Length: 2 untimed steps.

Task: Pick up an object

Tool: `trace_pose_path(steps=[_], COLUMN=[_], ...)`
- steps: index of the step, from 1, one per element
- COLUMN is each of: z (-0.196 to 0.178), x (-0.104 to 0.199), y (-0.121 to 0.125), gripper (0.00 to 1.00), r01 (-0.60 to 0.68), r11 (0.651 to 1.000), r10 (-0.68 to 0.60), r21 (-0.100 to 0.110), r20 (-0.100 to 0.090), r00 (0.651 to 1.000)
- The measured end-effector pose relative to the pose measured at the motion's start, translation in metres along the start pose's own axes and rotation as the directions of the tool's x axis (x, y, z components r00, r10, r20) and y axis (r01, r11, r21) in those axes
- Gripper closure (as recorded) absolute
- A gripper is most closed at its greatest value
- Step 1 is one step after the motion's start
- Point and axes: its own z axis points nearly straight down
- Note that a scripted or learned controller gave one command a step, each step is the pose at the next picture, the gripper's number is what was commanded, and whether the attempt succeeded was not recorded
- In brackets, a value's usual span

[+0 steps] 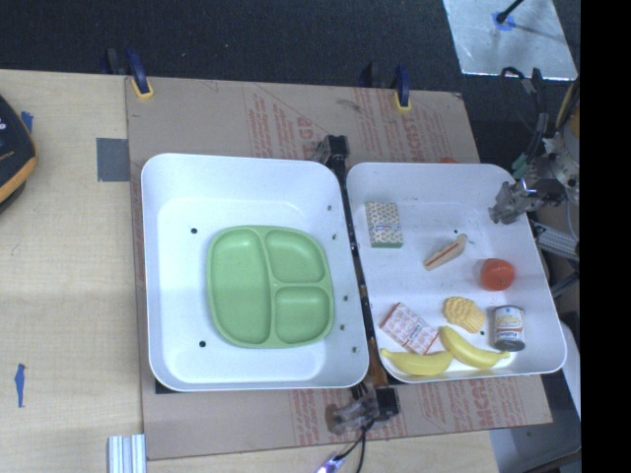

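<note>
The right bin (pixel 424 187) holds several small items: a speckled box (pixel 384 224), a hot dog (pixel 445 253), a red ball-like object (pixel 497 274), a yellow corn-like piece (pixel 463 312), a small can (pixel 508 327), a red and white packet (pixel 409 328) and a banana (pixel 444 357). My gripper (pixel 513 201) hangs at the bin's far right rim, above and to the right of the hot dog, apart from every item.
The left bin (pixel 168 195) holds a green divided plate (pixel 269 285). Both bins rest on a brown cardboard sheet (pixel 266 116) clamped to the bench. A yellow and black device (pixel 12 156) lies at the left edge.
</note>
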Motion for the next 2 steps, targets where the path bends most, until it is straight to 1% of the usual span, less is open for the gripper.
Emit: trace_pose_path(steps=[1, 2], z=[0.000, 0.044], x=[0.000, 0.000], y=[0.000, 0.061], gripper=[0.00, 0.00], r01=[0.000, 0.000], r11=[1.000, 1.000], r10=[0.000, 0.000], r21=[0.001, 0.003], r20=[0.000, 0.000], r00=[1.000, 1.000])
